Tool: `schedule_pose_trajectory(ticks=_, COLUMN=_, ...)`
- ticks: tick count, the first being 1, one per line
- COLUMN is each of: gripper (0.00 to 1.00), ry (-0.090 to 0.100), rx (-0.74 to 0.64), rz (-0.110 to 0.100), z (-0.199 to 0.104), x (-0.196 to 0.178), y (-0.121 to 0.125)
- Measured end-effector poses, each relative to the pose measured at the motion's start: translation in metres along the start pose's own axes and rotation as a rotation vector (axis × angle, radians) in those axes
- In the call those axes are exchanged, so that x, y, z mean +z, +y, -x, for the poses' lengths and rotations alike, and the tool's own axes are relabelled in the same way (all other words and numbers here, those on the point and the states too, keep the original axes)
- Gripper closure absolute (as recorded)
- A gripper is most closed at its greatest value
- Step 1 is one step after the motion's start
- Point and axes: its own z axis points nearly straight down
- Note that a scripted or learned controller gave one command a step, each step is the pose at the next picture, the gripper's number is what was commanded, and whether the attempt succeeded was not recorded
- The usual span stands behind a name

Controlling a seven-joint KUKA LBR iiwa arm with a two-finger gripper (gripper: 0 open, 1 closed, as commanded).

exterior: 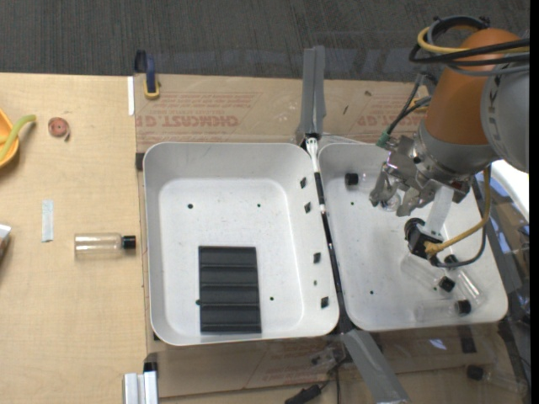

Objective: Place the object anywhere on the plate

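On the bench, a black ribbed plate (228, 289) lay in the left bin (168, 225).

Left of the bins, a clear bottle (103, 243) rested on the wood. In the right bin (362, 293), the gripper (402, 197) hung over the floor, whether spread or pressed together could not be told, with a clear plastic object (438, 278) lying toward the near right corner.

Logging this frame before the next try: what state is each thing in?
Black ribbed plate: flat in the left bin, nothing on it.
Clear bottle: on its side on the bench, black cap on.
Gripper: over the right bin.
Clear object: lying in right bin.
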Motion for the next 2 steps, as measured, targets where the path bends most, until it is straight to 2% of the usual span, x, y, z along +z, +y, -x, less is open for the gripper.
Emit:
schedule_pose_trajectory(ticks=1, gripper=1.00, ry=-0.001, rx=-0.285, rz=0.002, z=-0.1004, x=-0.0008, y=0.0454)
schedule_pose_trajectory(ticks=2, gripper=0.00, ry=-0.001, rx=-0.285, rz=0.001, z=-0.1005, x=-0.0008, y=0.0453)
